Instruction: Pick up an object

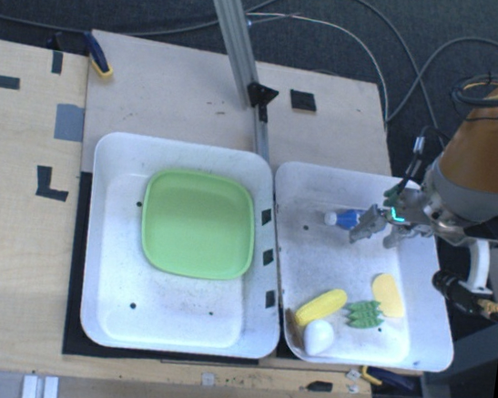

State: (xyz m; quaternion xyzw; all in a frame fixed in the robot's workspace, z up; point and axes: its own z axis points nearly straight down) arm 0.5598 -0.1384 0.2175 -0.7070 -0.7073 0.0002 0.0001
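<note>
My gripper (pixel 376 234) hangs over the upper part of the right bin (pixel 433 265), open, with nothing seen between its two grey fingers. A small blue object with a white cap (pixel 342 219) lies just left of the left finger, close to it or touching. Lower in the same bin lie a yellow corn cob (pixel 320 305), a white ball (pixel 318 337), a green leafy piece (pixel 364 315) and a yellow oval piece (pixel 388 294).
The left bin (pixel 108 220) holds a green square plate (pixel 198 224). A slanted metal pole (pixel 240 36) runs down to the gap between the bins. Cables lie across the dark floor at the back right.
</note>
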